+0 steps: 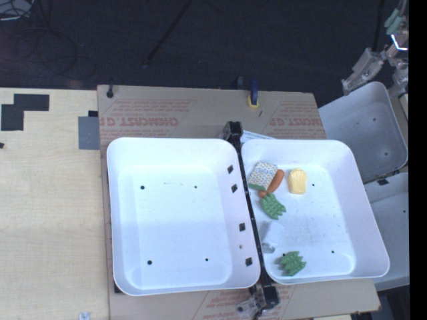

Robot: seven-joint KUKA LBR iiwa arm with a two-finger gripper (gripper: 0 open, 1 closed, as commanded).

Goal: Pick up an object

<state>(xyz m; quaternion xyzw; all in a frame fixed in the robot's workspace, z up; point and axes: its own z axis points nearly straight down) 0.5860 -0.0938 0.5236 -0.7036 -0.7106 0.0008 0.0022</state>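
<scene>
1. In the right bin (347, 179), near its left wall, we see a small orange carrot (273, 181) beside a checkered piece (262, 174), a yellow piece (297, 181) and a green leafy piece (272, 207).
2. Another green piece (291, 263) lies near the front wall.
3. The left bin (173, 212) sits beside it on the table (47, 212).
4. At the top right edge some metal parts are cut off; we cannot tell the state of the jaws.

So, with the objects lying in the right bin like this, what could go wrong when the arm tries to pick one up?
1. The carrot, the checkered block and a green leafy piece lie touching in a cluster, so a grasp there may catch two things or push one away.
2. This cluster sits close to the divider wall between the bins, which could block a finger.
3. The yellow piece and the other green piece lie apart, so they look like safer targets.
</scene>
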